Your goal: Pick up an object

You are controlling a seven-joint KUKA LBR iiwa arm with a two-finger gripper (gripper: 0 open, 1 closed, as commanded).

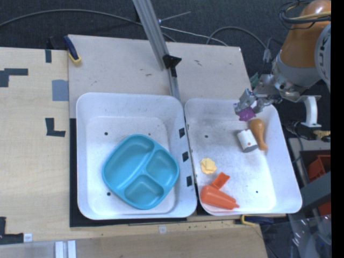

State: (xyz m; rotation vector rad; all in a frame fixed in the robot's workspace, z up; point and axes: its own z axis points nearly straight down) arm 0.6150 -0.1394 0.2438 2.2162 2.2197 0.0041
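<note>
Crowding purple piece (246,113): cylinder (247,140), drumstick (259,133)

The rounded grey robot arm (317,47) carries a broad orange band (303,39) above its wrist, smooth and glossy under the light. Thin black cables (294,11) loop beside the band. Below it a compact grey metal gripper (248,102) of blocky, angular parts ends the arm.

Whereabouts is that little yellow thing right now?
In the camera view, the yellow piece lies in the right bin, near its left wall, just above the orange carrot-shaped toy and down-left of the white cylinder.
</note>
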